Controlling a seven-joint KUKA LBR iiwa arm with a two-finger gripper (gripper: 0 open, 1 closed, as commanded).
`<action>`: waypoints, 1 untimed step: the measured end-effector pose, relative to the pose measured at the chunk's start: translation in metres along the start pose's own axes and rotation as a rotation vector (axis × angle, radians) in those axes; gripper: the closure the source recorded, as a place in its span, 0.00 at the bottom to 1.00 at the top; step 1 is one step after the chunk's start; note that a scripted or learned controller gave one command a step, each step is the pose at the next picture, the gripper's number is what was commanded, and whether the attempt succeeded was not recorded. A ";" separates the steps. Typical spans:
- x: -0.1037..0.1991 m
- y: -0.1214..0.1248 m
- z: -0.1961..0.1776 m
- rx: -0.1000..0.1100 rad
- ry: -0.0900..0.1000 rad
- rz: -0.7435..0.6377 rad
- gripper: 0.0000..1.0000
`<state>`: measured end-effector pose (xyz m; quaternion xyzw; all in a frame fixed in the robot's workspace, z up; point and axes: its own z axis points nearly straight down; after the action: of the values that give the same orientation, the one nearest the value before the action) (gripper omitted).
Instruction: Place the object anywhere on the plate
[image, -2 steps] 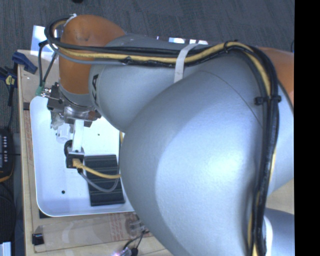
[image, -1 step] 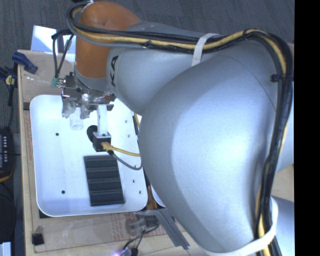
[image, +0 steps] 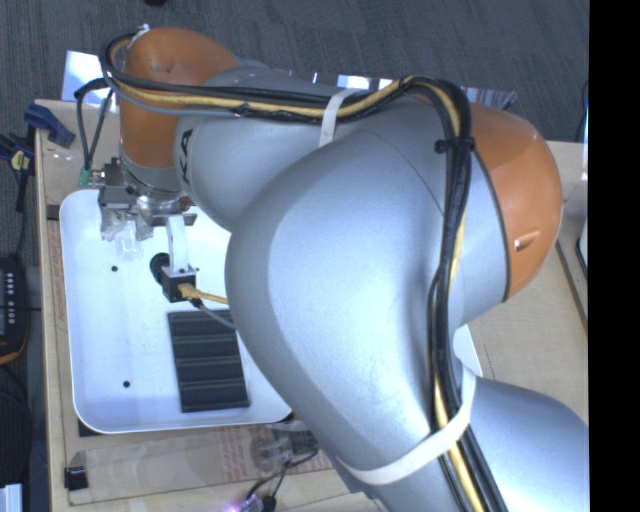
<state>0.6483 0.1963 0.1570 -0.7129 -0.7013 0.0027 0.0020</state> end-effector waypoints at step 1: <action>0.024 0.006 -0.083 -0.006 -0.001 -0.503 1.00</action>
<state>0.6555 0.2202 0.2398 -0.5157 -0.8568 0.0002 0.0002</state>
